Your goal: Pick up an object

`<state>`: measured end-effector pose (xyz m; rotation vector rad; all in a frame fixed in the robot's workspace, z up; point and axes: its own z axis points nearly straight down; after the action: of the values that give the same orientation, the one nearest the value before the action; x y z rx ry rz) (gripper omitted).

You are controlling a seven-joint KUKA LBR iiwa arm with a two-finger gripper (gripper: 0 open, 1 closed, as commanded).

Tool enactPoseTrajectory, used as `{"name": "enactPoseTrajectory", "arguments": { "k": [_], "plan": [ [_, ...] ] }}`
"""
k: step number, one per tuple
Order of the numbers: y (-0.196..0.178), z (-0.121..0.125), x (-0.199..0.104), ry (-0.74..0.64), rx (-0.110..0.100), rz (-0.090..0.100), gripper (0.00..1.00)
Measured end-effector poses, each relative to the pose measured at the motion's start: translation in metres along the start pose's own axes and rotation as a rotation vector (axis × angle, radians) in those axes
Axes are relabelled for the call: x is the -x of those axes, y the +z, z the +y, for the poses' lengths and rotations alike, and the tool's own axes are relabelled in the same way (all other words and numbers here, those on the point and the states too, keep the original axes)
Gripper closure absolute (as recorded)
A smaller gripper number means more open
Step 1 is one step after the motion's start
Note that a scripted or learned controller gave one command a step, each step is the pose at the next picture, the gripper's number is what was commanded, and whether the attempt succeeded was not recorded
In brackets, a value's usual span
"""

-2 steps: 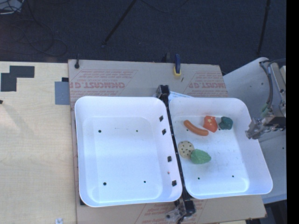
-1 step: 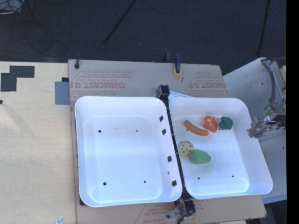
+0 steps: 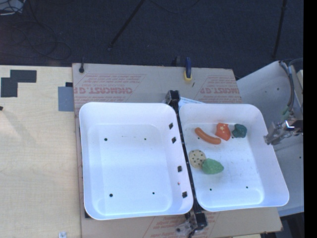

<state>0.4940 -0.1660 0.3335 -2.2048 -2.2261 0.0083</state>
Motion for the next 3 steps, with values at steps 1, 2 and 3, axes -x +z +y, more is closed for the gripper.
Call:
{"name": "enactPoseTrajectory", "arguments": {
  "k": [1, 2, 3],
  "plan": [
    [-0.009, 0.0, 0.001, -0.005, -0.001, 0.0, 1.0],
    [-0.018, 0.0, 0.001, -0.009, -0.001, -0.001, 1.0],
    [-0.027, 0.0, 0.002, -0.014, -0.002, -0.001, 1.0]
  ]
}}
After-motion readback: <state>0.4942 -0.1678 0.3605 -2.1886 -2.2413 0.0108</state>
